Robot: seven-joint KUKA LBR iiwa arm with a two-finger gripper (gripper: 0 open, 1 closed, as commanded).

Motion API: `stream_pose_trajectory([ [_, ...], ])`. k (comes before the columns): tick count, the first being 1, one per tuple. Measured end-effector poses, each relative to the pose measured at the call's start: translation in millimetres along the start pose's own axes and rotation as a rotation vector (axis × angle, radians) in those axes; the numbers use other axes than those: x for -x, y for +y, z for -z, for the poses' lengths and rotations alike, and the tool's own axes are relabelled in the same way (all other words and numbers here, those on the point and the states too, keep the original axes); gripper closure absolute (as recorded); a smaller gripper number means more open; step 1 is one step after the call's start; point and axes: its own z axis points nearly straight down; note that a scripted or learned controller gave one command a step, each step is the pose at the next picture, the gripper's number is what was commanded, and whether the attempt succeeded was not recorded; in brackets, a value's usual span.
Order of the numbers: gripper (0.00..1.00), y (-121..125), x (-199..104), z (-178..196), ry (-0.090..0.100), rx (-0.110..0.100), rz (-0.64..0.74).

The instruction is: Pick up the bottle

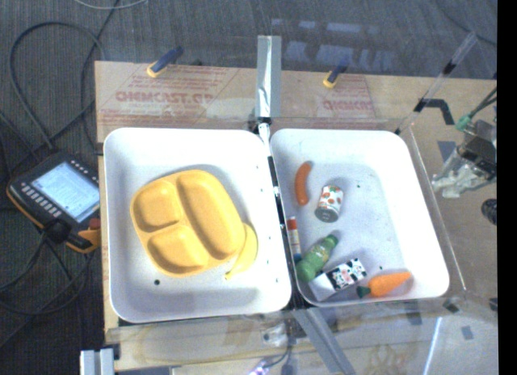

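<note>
The green bottle (315, 257) lies on its side in the right bin (404, 204), near that bin's front left corner, with its cap end pointing toward the left wall. My gripper (457, 178) hangs outside the right bin, just past its right wall and well away from the bottle. Nothing shows in the gripper.
Around the bottle lie a thin red-and-white marker (293, 234), a cow-patterned box (346, 275), a carrot (386, 284), a small printed can (329, 202) and a sausage (302, 182). The left bin (121, 204) holds a yellow divided plate (186, 221) and a banana (245, 254).
</note>
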Motion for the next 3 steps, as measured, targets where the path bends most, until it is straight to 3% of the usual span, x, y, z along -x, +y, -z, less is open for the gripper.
stream_pose_trajectory([
  [1, 1.0, -76, -82, -156, 0.004, -0.004, 0.112],
  [2, 0.0, -76, -81, -156, 0.003, -0.004, 0.112],
  [3, 0.0, -75, -95, -218, 0.006, 0.009, 0.246],
])
